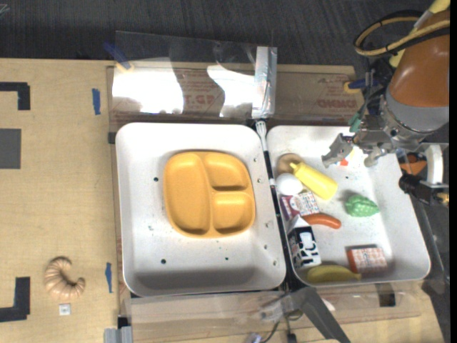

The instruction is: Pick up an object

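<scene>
Cardboard-topped bench (50, 191), apparently dark floor (178, 6)

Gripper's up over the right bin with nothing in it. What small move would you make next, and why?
Probably ease the gripper down and slightly toward the camera onto the green toy. Its fingers look spread and hold nothing, and that toy lies by itself on bare floor of the right bin, away from the crowded left wall.
</scene>
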Available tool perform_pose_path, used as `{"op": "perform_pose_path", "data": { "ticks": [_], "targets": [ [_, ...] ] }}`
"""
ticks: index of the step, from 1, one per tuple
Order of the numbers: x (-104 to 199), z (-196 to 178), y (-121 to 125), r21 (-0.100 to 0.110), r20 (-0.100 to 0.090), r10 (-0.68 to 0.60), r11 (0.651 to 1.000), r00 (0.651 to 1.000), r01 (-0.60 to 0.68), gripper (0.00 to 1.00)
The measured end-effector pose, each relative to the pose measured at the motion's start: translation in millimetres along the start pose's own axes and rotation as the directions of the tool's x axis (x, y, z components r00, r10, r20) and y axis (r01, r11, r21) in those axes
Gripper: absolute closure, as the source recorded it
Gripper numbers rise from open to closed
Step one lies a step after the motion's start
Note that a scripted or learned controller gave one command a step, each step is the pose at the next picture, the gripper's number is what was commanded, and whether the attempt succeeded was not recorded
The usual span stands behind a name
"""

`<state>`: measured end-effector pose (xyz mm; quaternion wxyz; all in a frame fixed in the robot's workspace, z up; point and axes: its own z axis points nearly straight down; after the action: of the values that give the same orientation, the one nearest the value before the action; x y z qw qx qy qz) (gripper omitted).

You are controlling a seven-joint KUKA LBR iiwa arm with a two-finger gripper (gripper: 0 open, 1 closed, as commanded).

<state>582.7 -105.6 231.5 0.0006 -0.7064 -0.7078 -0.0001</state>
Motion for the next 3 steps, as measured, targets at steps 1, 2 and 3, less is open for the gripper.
{"op": "perform_pose_path", "data": {
  "ticks": [1, 2, 3],
  "targets": [
    [-39, 111, -53, -0.022, 0.007, -0.038, 0.999, 0.999, 0.038, 0.0],
    [-49, 121, -55, -0.053, 0.011, -0.029, 0.998, 1.0, 0.03, 0.0],
    [-49, 120, -32, -0.054, 0.008, -0.004, 0.999, 1.0, 0.004, 0.0]
  ]
}}
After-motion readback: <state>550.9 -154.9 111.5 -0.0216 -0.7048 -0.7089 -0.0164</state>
